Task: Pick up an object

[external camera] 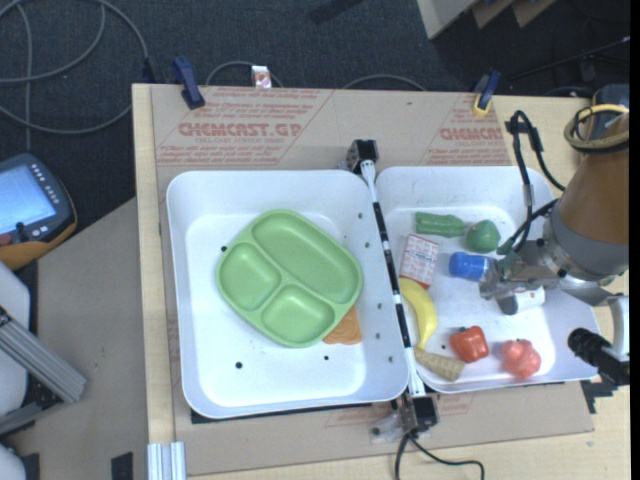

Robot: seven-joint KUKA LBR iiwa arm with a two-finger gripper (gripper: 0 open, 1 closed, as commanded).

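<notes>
A broad orange band [598, 203] is seen wrapped round the arm, shaped like a tapering sleeve and darkened to brown on its shaded side. Beneath it, a grey cylindrical wrist section [590, 253] is joined, smooth and rounded. A yellow ring with coiled cabling [598, 125] is seated on top of the band. Black cables [524, 158] are routed in loops along the arm's flank and down toward the wrist. The gripper [508, 290] is built of pale grey metal, with small dark fittings on its body. A black knob-like part [592, 347] is mounted below the wrist.
</notes>
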